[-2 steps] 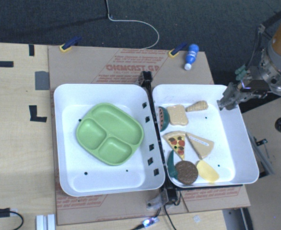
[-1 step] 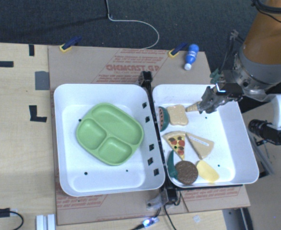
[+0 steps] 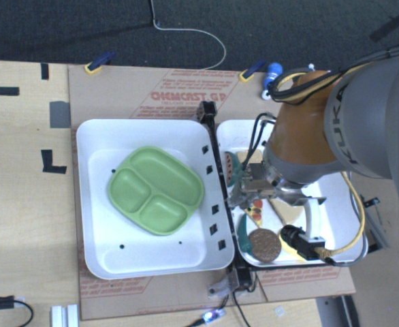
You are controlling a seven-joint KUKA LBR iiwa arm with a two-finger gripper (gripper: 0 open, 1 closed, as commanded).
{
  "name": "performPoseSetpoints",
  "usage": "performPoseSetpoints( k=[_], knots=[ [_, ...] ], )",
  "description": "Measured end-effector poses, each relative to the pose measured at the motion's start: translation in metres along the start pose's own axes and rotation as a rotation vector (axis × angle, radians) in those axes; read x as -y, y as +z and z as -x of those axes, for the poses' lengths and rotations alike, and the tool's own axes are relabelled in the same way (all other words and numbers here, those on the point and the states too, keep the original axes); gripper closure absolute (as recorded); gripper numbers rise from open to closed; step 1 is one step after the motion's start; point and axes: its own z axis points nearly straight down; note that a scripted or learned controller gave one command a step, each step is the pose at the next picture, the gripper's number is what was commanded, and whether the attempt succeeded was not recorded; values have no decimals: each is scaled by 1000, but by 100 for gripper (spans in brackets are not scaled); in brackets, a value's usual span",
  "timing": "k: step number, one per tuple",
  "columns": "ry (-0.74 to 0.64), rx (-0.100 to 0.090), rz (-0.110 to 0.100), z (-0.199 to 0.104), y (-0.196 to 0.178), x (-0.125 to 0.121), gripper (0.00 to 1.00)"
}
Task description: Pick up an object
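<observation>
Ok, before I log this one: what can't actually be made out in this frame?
- Gripper: its fingertips sit low in the right bin under the arm's own wrist, so their state is unreadable.
- Right bin contents: the arm covers most of the floor; small items by the divider are too small and cluttered to name.
- Brown round object: visible, but too blurred to identify.
- Green sectioned plate in the left bin: fully readable.

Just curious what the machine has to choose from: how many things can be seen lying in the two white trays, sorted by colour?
Green: 1, a divided plate in the left bin.
Brown: 1, a round disc in the right bin.
Total: 2 clearly visible. Small reddish and green bits beside the arm are too hidden to count.
</observation>
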Motion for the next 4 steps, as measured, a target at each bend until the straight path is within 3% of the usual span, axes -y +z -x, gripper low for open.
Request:
performPoseSetpoints(
  k=[1, 2, 3, 4],
  knots=[
    [-8, -3, 28, -66, -122, 11, 100],
    [6, 3, 10, -30, -23, -13, 100],
    [-2, -2, 32, -49, -165, 12, 100],
    [-3, -1, 24, -81, -218, 12, 100]
  ],
)
